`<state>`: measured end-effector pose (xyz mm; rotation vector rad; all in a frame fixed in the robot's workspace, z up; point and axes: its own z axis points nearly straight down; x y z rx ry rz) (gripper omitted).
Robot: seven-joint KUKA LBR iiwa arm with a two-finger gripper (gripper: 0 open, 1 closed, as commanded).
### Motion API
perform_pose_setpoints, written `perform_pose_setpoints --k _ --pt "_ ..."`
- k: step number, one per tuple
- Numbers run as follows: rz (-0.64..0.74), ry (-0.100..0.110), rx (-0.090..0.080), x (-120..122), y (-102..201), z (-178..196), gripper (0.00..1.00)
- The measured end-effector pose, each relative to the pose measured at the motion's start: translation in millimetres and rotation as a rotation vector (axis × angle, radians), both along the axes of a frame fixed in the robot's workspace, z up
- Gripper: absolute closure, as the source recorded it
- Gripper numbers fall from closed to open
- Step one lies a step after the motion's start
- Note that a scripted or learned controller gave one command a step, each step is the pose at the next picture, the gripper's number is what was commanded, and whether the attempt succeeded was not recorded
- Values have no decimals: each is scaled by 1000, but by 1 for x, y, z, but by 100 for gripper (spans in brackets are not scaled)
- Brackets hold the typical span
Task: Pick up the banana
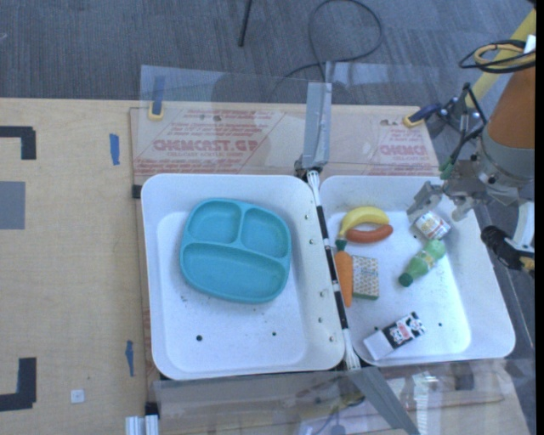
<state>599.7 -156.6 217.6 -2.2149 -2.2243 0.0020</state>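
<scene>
Floor: grey carpet (pixel 127 42) along top, black cables (pixel 344 25) across it.
Bench: light wood top (pixel 68 255) w/ black (pixel 25 143) & blue tape marks (pixel 114 149).
Light: even, soft, no hard shadows.

A robotics lab: taped plywood bench (pixel 68 255), white bins (pixel 161 255), loose cables (pixel 348 34).

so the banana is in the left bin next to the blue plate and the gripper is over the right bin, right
Not quite: the camera view shows the banana in the right bin, beside the hot dog. The blue plate sits alone in the left bin. The gripper is over the right bin, as you said.
</scene>
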Motion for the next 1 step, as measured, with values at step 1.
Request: perform_pose_setpoints --k 1 --pt "220 -5 -1 31 54 -125 0"
